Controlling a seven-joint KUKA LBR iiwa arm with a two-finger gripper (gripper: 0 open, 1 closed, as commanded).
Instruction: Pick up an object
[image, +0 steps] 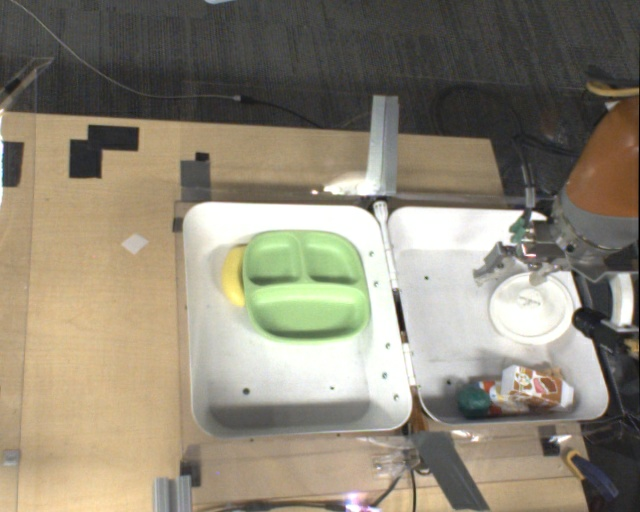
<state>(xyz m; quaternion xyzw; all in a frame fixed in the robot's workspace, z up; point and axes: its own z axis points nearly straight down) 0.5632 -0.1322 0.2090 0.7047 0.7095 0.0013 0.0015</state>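
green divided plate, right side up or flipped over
Right side up: the green divided plate in the left bin shows three recessed compartments facing the camera.

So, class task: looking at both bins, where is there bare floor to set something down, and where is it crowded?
Left bin: bare floor in front of the green divided plate. Right bin: bare middle and left, between its left wall and the white lid. Crowded: the right side, where the hand hovers by the lid, and the front edge with the pouch and green object.

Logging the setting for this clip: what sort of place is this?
Most likely a lab bench for robot bin-picking trials. Two white bins, left and right, sit on a wooden bench with black markers. The arm reaches in over oddments: a green tray, a white lid.
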